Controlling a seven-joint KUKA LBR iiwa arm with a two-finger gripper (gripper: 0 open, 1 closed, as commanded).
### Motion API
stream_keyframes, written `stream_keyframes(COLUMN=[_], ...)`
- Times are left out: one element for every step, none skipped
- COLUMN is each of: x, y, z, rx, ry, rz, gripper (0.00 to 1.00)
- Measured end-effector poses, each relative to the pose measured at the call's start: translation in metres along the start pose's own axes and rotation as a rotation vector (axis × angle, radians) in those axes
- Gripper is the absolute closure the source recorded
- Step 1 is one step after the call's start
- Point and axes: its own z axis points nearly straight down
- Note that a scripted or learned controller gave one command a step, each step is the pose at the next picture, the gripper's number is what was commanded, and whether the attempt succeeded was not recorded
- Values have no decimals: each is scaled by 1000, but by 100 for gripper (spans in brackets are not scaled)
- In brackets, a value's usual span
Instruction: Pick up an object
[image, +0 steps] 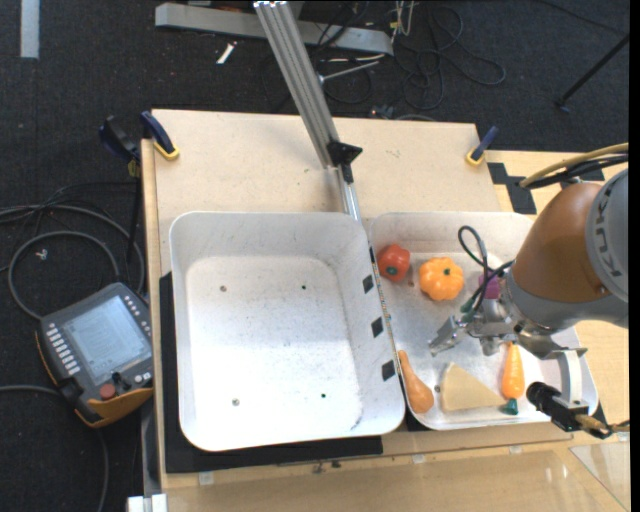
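You had the arm (570, 262) reaching in from three o'clock over the right bin (420, 228), its orange band sitting above the wrist. The jaws (452, 335) hung low over the middle of that bin — two metal fingers (443, 340) spread apart, pointing toward nine o'clock, with nothing between them (released, as far as the view showed).

Around them lay the objects. A small orange pumpkin (441, 279) sat at twelve o'clock from the jaws, near but apart, and a red tomato (394, 261) rested just beside it toward ten o'clock, close to the bin's left wall. At six o'clock a pale wedge (468, 390) lay flat on the bin floor. An orange carrot (511, 373) stood at four o'clock, beside the wedge, and a tan squash-shaped piece (414, 385) lay at seven o'clock — against the left wall.

The left bin (190, 240) sat alongside on the tabletop (250, 160). A teach pendant (98, 350) lay on the floor at nine o'clock.
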Motion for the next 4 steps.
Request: stream_keyframes(x=[-1,7,7,69], y=[1,9,10,21], z=[-13,-69,-89,-99], rx=[-6,-12,-9,-7], ry=[-2,-3,-3,-1], rz=[1,-4,-4,-9], gripper=[100,100,100,100])
